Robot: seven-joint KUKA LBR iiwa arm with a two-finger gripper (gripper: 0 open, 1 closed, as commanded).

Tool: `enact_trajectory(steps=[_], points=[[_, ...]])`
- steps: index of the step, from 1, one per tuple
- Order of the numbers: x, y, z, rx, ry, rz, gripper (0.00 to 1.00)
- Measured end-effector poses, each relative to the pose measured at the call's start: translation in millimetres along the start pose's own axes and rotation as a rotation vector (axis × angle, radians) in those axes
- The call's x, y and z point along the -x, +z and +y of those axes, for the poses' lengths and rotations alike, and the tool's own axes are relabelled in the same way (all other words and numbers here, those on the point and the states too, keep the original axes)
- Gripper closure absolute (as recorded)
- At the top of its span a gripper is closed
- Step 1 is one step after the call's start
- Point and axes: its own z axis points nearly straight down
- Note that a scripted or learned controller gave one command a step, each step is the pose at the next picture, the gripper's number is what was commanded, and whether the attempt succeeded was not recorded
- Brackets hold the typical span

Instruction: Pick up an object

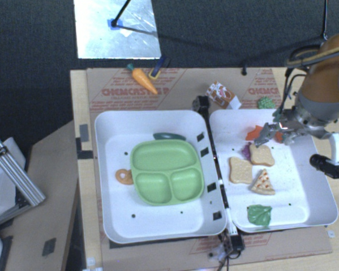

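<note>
Your hand point(270, 133) sits low in the upper part of the right bin point(320, 192), arm coming in from the right edge of the frame. Can't tell how far the hand is open or whether it has anything; the tips blur into the red piece point(253, 134) just beside them.

Likely target is that red piece, upper middle of the right bin, near the divider between bins. It lies next to a purple scrap point(246, 152) and a toast slice point(262, 155) just below the hand. A second bread piece point(240, 171) and a pizza wedge point(263, 182) sit below those, close together, maybe touching. A green leaf point(259, 214) lies alone near the bin's lower rim.

The food is bunched in the bin's left half, so a descent there is likely to nudge neighbours. The right half of that bin is bare floor; that's your free room for retreat. The leaf probably gives the cleanest approach, with nothing crowding it.

The left bin point(108, 163) holds a green divided plate point(166, 172) in the middle, a pretzel point(124, 177) touching or just beside its left edge, and a dark green thing point(169, 136) tucked at its top edge.

On the desk point(183, 80) above the bins: a carrot point(144, 81), a small packet point(221, 94) and a green bit point(266, 103), all outside the rims.
</note>
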Motion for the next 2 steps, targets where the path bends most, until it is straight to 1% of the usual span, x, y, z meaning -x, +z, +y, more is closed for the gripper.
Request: enact_trajectory(steps=[1, 2], points=[[-0.1, -5.2, 2.6, 0.01, -0.002, -0.002, 0.0], [-7.6, 39.6, 4.1, 0.007, -0.004, -0.001, 0.0]])
